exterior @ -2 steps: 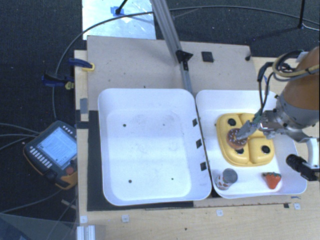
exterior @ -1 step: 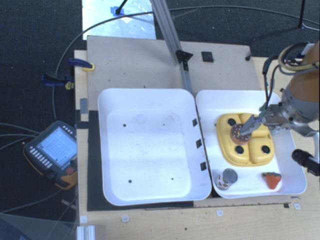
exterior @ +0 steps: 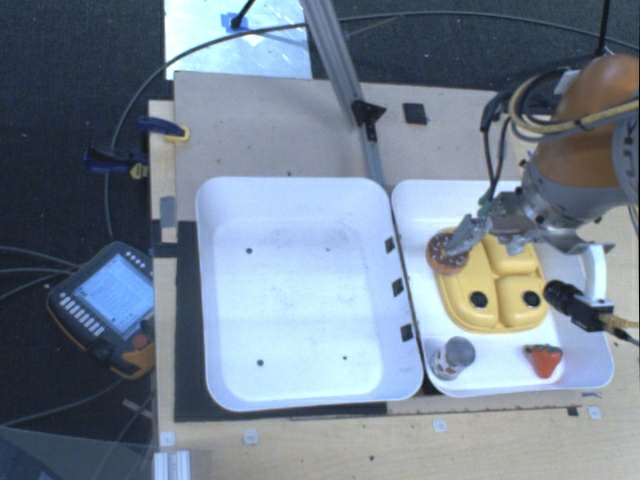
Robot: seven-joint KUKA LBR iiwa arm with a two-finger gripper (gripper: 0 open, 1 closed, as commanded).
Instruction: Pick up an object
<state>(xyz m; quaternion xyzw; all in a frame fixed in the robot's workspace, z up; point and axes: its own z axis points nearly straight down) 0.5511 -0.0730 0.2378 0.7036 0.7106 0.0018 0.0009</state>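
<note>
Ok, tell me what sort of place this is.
Probably a robotics lab test bench: two white bins sit on a board, a teach pendant lies beside it on the floor, and clamps hold the board's edge.

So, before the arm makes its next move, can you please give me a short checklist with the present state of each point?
1. Gripper is over the right white bin: ok.
2. Gripper sits above the round brown doughnut-like object: ok.
3. Object is between the fingers: cannot tell.
4. Yellow moulded plastic tray lies close beside the target, with collision risk: not ok.
5. Small grey-topped cup and orange-red strawberry-like toy are away from the gripper: ok.
</note>
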